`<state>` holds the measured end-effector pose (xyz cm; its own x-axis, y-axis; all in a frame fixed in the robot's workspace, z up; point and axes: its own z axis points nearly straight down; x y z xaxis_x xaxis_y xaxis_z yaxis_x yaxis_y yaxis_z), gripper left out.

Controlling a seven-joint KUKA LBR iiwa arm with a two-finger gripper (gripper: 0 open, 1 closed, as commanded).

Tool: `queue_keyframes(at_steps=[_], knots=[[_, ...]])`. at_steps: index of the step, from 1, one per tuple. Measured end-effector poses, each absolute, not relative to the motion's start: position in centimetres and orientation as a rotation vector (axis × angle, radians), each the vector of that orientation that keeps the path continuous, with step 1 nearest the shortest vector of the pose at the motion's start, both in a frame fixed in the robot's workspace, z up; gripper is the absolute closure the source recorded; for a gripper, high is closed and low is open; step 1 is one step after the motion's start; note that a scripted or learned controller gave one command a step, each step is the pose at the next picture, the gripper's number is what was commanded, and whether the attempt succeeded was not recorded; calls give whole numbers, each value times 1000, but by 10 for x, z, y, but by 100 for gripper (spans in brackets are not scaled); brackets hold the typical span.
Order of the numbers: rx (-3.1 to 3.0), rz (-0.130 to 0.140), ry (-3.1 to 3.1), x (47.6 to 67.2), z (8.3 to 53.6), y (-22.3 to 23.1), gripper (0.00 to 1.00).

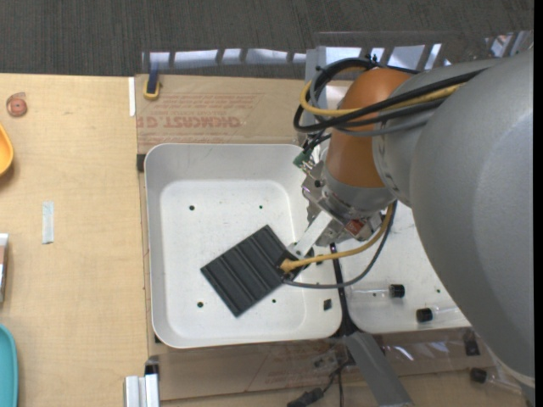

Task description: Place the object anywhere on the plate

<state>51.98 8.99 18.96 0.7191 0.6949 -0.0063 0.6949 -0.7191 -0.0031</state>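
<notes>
The arm reaches in from the right, its orange-banded wrist (pixel 361 142) pointing down over the wall between the two white bins. My gripper (pixel 344 227) sits beneath the wrist, mostly hidden by it, low over the right edge of the left bin (pixel 170 227). The right bin (pixel 399 312) is largely covered by the arm. Two small dark pieces (pixel 396 291) lie on its visible floor near the front, and a tiny dark square (pixel 327 303) sits by the dividing wall.
A brown cardboard sheet (pixel 212 113) lies behind the bins. On the wooden bench (pixel 76 227) to the left are an orange thing (pixel 4 155), a teal rounded thing (pixel 7 371) and a small pale strip (pixel 47 223).
</notes>
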Motion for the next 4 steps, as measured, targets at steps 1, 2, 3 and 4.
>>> queue_keyframes(at_steps=[1, 2, 3, 4], knots=[[-2768, 7, -1489, 583, 246, 150, 100], [-2768, 7, -1490, 583, 246, 150, 0], [-2567, 7, -1812, 525, 312, 213, 0], [-2567, 16, -1815, 525, 319, 212, 100]])
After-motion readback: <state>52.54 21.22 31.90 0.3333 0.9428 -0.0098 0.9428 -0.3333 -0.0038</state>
